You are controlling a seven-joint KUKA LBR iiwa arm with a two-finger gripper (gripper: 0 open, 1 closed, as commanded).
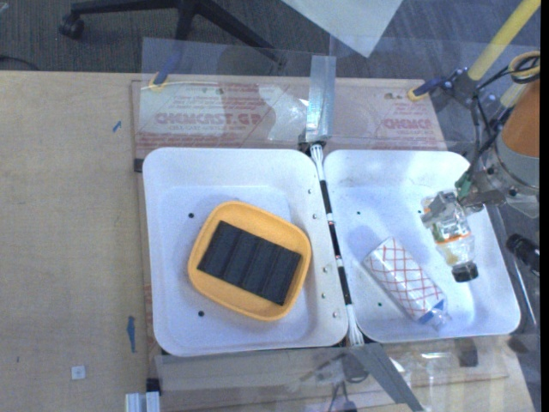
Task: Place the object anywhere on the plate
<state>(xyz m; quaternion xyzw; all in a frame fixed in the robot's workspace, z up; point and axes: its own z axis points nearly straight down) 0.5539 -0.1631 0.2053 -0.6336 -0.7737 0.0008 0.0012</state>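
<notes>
1. Where the right white bin [386, 316] meets its right wall, a small clear plastic bottle with a black cap [455, 245] lies on the floor, cap toward the near side.
2. The gripper [444, 210] sits at the bottle's far end; I cannot tell whether its fingers are apart or together, or whether they have hold of the bottle.
3. A white packet with a red crisscross pattern [403, 277] lies just left of the bottle.
4. In the left white bin [171, 178], a square yellow plate [249, 260] carries a dark ridged block [250, 263].
</notes>
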